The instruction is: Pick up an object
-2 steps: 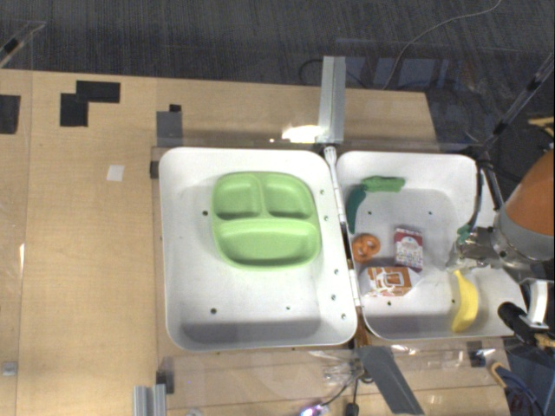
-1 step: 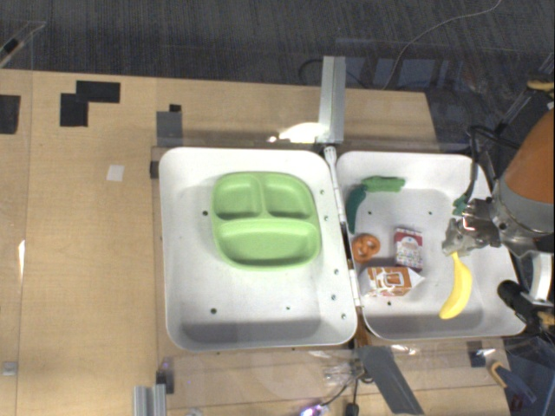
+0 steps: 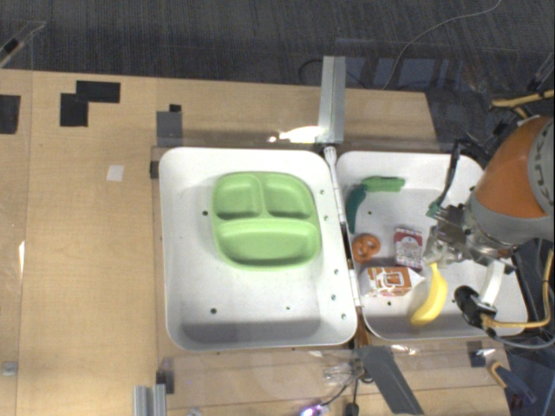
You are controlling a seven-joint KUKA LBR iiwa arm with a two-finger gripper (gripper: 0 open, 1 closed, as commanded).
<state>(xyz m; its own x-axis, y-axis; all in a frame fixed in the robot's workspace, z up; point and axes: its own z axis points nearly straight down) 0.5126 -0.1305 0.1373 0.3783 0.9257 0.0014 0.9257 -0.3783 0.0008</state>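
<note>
No readable writing: two small red/white packets in the right bin (image 3: 381,323) carry print, too small to make out. Upper packet (image 3: 408,246) sits mid-bin, just left of the gripper (image 3: 440,248); lower packet (image 3: 389,280) is below it, touching or nearly touching the banana (image 3: 431,296).

Arm (image 3: 518,185) enters from the right edge, grey w/ orange band, partly cut off by the frame. Gripper hangs over the right bin's centre-right, above the banana's top end; its state can't be told, wrist blocks it. Nothing visibly held.

Right bin also has a green curved utensil-like item (image 3: 368,192) at upper left and a small orange round thing (image 3: 365,246) by the left wall, detail unclear. Left bin (image 3: 186,232) holds a green 3-compartment plate (image 3: 264,217), centre-upper.
</note>
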